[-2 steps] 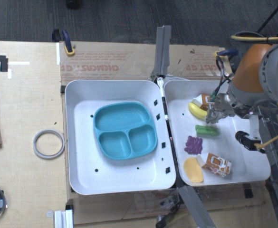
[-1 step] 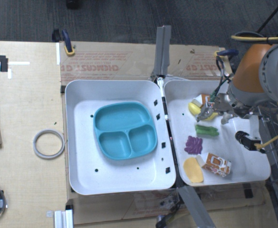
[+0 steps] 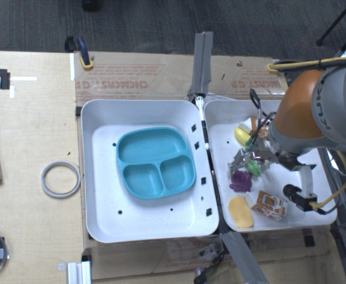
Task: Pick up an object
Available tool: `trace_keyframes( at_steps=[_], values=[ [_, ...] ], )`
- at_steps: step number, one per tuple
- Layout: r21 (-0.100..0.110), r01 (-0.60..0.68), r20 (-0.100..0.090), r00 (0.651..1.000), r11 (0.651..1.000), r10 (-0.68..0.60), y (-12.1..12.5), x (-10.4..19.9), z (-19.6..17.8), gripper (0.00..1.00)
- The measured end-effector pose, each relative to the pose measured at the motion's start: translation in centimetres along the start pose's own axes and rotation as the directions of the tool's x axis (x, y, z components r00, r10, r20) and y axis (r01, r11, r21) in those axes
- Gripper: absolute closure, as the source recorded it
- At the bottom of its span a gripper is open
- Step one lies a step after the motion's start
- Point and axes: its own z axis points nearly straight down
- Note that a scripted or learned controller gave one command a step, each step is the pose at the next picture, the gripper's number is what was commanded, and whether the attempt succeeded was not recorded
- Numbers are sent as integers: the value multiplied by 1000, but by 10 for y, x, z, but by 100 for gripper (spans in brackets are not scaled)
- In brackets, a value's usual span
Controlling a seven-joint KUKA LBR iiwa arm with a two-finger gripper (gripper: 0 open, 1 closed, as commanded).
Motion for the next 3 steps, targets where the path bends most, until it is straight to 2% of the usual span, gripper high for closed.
trace_keyframes(
  at_steps=[1,2,3],
  values=[
    [1,-6,0,1000,1000,6,0,-2,-9,100],
    [-1,-259,2,966,966,259,48,36,-115,100],
    [1,-222,2,975,975,222,31,33,-100,100]
  ],
)
